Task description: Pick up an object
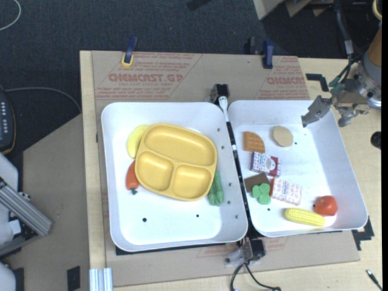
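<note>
Bins sit side by side on the bench in the middle of the frame, and we see the left bin (115,180) taken up mostly by a yellow divided tray (176,160). A yellow banana-like piece (136,139) pokes out from under the tray's upper left edge, a red and orange piece (131,178) shows at its left edge, and a green leafy piece (216,190) lies at its lower right, close to the divider between the bins.

The right bin (339,168) holds the loose items. Near its upper left we see a brown toast-like slice (254,142) and just to its right a round tan biscuit (282,136). Below them lies a small red and white packet (265,162), then a dark brown square (254,181) with a green clover-shaped piece (261,193) touching its lower edge. A second red and white packet (286,191) lies just right of that. Along the bottom edge of this bin we find a yellow corn cob (305,217) and, beside its right end, a red tomato (326,205).

The gripper (330,115) hangs at the upper right of the frame, over the right bin's upper right corner, well apart from every item. Its two fingers are spread apart, one dark tip (314,114) pointing down left toward the biscuit, and nothing sits between them.
</note>
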Robot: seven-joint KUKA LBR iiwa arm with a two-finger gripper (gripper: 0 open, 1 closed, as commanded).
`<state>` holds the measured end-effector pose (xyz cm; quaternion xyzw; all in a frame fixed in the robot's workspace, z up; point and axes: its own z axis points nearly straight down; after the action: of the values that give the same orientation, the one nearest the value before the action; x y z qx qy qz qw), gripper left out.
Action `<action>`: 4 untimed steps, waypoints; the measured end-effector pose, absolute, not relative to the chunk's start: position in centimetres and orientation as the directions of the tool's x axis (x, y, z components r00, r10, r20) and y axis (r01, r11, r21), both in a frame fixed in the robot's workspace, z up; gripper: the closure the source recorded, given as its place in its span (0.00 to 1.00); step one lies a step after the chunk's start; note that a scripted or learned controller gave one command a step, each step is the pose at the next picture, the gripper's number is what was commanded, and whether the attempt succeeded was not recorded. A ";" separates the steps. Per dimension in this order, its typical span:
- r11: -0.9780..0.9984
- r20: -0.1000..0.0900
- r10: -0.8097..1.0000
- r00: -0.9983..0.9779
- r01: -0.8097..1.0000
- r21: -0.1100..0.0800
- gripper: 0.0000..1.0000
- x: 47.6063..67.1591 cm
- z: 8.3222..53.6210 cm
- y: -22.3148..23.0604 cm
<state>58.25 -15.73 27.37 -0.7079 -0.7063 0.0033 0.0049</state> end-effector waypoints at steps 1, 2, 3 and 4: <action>0.000 0.000 1.000 0.000 1.000 0.000 0.00 58.4 28.0 -15.7; 0.001 0.002 1.000 -0.001 1.000 -0.007 0.00 58.6 22.5 -14.7; 0.000 0.002 1.000 0.000 1.000 -0.007 0.00 58.5 17.6 -13.7; 0.000 0.002 1.000 0.001 1.000 -0.008 0.00 57.8 11.4 -13.5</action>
<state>57.83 -13.54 11.38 -0.7073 -0.7069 0.0019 0.0035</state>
